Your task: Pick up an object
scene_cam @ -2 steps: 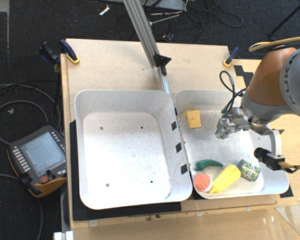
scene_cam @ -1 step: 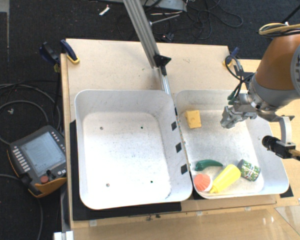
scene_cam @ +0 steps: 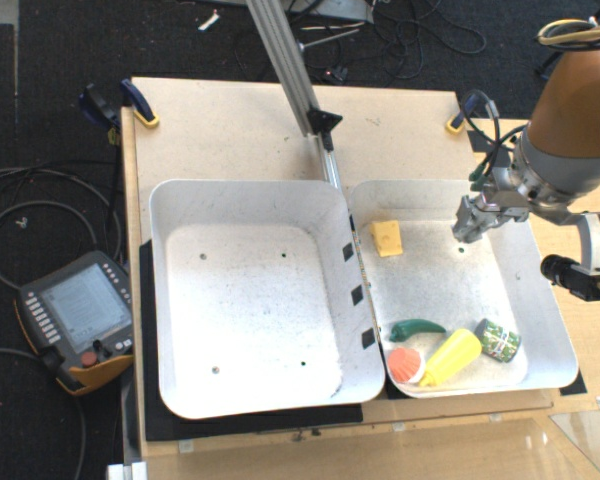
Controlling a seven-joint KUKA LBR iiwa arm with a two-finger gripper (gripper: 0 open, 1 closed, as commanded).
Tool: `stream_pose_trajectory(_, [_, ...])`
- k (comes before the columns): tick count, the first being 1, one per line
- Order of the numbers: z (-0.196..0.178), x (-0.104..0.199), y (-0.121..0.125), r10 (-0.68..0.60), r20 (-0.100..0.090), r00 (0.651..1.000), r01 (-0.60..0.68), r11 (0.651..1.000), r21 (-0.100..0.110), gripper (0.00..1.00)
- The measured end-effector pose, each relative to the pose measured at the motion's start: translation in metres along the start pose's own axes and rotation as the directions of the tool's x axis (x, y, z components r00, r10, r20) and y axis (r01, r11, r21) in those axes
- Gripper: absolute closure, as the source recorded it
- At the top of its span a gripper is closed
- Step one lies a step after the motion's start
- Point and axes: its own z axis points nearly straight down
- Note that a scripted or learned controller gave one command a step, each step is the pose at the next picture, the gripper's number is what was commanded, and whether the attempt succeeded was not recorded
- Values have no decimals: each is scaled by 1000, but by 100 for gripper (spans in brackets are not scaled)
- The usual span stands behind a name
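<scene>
The tool (scene_cam: 470,226) hangs over the right bin (scene_cam: 545,298), near its back wall; how far open it is, I cannot tell. Nearest candidate is the yellow block (scene_cam: 386,238), lying flat toward the divider (looks light, probably spongy). I'd pinch it across its two straight sides; slipping seems unlikely.

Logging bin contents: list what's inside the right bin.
Inside the right bin: a yellow block, a green piece, a yellow piece, an orange-red piece and a green patterned item. The tool covers some floor.
</scene>
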Motion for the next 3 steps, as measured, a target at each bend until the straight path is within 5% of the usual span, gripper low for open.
stream_pose_trajectory(3, [11, 168, 55, -5, -3, 1000, 5, 1000, 4, 100])
